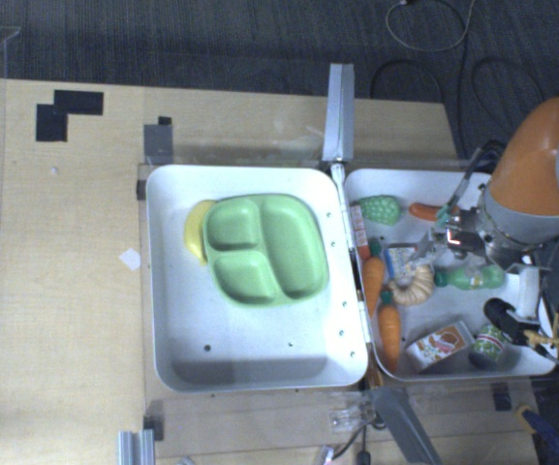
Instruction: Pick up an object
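Orange-banded arm (548, 163) looms closest to us, its pincer (450, 242) low in the right bin (453, 177) by the croissant (415, 286) and green bottle (468, 278); we cannot tell its state. Crowding may cause a miss, we reckon.

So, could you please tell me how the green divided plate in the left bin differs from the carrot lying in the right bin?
The green divided plate is broad, flat and pale green, split into compartments; the carrot is slim, tapered and orange. The plate takes up much of the left bin, with something yellow showing at its left edge, while the carrot lies near the right bin's left wall among several other items. Both rest in shallow white bins.
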### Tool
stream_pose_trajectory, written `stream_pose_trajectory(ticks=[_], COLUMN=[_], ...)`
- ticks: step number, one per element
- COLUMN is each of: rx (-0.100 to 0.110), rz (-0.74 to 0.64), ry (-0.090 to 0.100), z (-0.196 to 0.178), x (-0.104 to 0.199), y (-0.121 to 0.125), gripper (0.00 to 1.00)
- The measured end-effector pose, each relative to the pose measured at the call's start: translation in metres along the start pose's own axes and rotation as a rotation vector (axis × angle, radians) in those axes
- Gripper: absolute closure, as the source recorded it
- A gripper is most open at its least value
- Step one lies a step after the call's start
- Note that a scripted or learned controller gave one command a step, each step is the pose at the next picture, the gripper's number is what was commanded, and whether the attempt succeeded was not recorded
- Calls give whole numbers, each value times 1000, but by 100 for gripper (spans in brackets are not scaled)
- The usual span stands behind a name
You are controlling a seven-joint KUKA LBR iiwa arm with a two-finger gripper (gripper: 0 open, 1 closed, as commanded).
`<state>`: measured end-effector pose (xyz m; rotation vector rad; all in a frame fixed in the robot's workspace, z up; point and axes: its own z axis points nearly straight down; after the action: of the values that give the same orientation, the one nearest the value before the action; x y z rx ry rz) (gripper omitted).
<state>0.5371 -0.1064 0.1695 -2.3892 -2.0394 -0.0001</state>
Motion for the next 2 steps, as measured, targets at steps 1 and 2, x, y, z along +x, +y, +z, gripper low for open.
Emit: stream_pose_trajectory(ticks=[1,2], rx=[-9,-16], rz=[351,340], ry=[2,5], z=[81,68], x=[13,16], y=[79,81], gripper=[0,100])
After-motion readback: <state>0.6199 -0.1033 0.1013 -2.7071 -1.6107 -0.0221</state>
